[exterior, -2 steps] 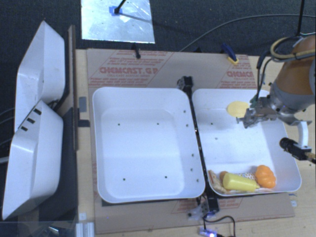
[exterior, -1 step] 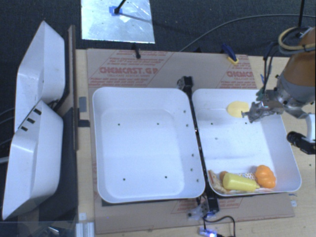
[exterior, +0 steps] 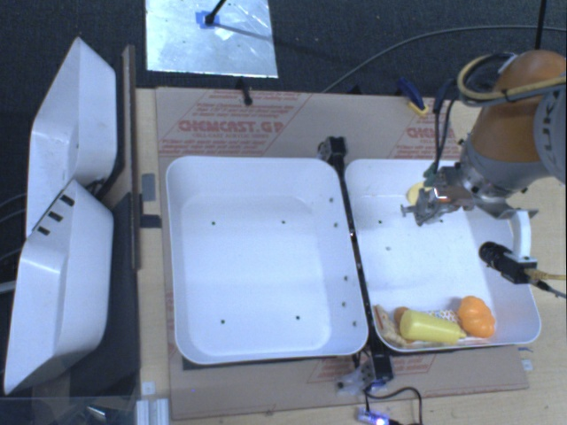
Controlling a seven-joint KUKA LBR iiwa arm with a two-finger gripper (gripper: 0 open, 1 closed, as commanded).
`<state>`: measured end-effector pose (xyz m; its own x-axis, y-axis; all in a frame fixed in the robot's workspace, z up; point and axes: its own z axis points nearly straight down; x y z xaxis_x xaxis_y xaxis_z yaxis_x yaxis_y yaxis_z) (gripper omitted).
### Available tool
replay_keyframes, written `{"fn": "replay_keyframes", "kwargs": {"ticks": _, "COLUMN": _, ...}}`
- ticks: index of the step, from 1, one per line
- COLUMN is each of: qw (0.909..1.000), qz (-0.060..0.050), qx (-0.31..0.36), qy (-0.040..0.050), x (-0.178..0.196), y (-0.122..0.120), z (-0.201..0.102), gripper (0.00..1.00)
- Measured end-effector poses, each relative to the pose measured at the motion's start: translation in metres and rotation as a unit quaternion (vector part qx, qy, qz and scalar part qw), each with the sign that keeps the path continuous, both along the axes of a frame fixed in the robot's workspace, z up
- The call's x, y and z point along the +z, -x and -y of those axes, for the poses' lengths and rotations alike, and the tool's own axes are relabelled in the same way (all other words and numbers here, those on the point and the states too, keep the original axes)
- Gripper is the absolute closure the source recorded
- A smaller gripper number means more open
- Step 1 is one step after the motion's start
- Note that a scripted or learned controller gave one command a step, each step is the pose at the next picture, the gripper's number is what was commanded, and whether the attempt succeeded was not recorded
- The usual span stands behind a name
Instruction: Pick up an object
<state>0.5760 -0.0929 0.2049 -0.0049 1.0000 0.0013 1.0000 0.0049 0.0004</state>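
We find the gripper [exterior: 428, 207] low over the far part of the right bin [exterior: 390, 264], carried by the grey arm that enters from the right of the view. A small pale yellow object [exterior: 415, 191] sits right at the gripper on its far side; we cannot tell whether it lies between the fingers or merely beside them, and how wide the gripper stands cannot be read from this angle. The other candidates lie together along the near wall of the same bin: a yellow elongated piece [exterior: 431, 328], an orange rounded piece [exterior: 476, 317] touching its right end, and a small brownish item [exterior: 401, 313] at its left end, with something pale and mesh-like under them. In our judgement these look like light plastic toy foods, stiff and smooth, so liable to slip or roll under a pinch. We would take the yellow piece across its narrow middle; the orange one offers only curved faces. The left bin [exterior: 257, 259] holds nothing we can pick.
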Motion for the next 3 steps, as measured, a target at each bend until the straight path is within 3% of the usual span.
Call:
{"fn": "replay_keyframes", "kwargs": {"ticks": 2, "qw": 1.0, "qz": 0.0, "qx": 0.0, "qy": -0.0001, "x": 0.022, "y": 0.004, "z": -0.111, "gripper": 1.0}}
{"fn": "replay_keyframes", "kwargs": {"ticks": 3, "qw": 1.0, "qz": 0.0, "qx": 0.0, "qy": 0.0, "x": 0.014, "y": 0.005, "z": -0.162, "gripper": 1.0}}
